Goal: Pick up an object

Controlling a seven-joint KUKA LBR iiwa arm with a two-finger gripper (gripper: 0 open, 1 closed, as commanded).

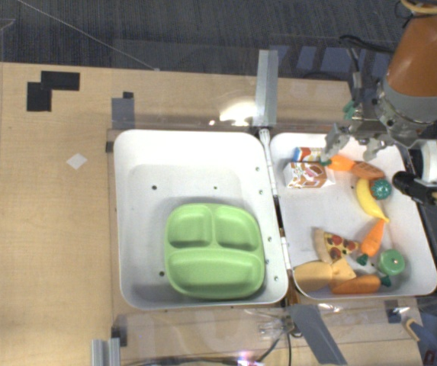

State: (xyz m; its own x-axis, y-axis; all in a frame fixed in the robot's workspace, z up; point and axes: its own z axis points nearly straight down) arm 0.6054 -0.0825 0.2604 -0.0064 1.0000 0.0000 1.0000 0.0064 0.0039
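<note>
Right bin [425, 277] holds a scatter of toy food; left bin [134, 204] holds a green divided plate [215, 250]. Both bins sit side by side on the surface.

Claw [358, 137] hangs over the back of the right bin, fingers spread apart, nothing visible between them. Directly under it: an orange carrot-shaped piece [342, 163], just beside a small printed carton [307, 173] at the bin's back left corner.

Likely target, by position, is the carrot-shaped piece. Judged light, rigid moulded plastic, smooth and rounded, so prone to squirting out of a pinch. Best taken across its narrow width near the middle, fingers square to its long axis. The carton sits close on one side; little room for a finger there.

Other candidates:
- banana [368, 199], curved, slick-looking, lying mid-bin with a teal round piece [380, 190] touching its upper end.
- pizza slice [335, 245], flat, low profile, hard to get fingers under.
- orange sausage-like piece [355, 284] against the front wall; wall would block one finger.

None looks fragile.
</note>
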